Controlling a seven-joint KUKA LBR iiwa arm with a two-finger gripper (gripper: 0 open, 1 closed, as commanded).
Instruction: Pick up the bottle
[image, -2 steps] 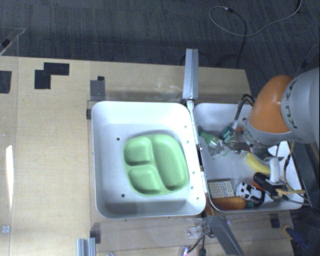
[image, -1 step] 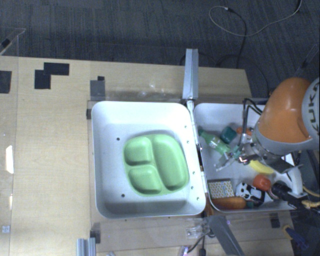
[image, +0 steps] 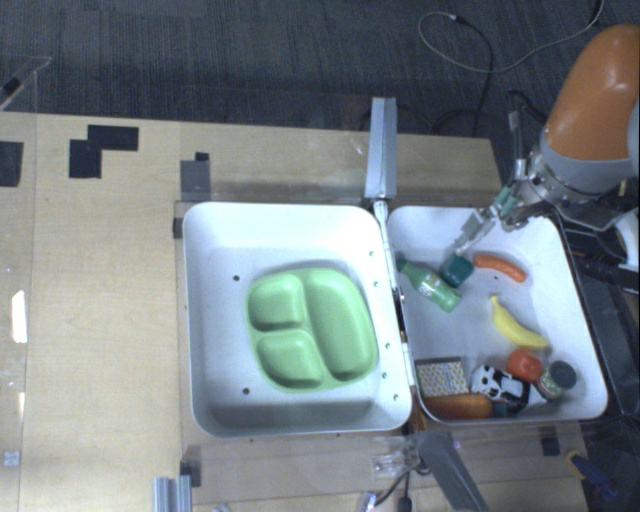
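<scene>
The bottle (image: 432, 288) is pale green and lies on its side in the left part of the right bin (image: 580, 400), close to the wall between the bins. A teal piece (image: 457, 268) sits at its upper right end. My gripper (image: 470, 240) comes down at a slant from the upper right. Its tip is just above that teal piece and a little up and right of the bottle's body. The view does not show whether it touches the bottle.
The right bin also holds an orange sausage-shaped toy (image: 498, 266), a banana (image: 517, 326), a red-orange item (image: 523, 363), a small can (image: 560, 375), a black-and-white toy (image: 495, 381) and a checkered packet (image: 441, 377). A green divided plate (image: 310, 325) lies in the left bin (image: 215, 400).
</scene>
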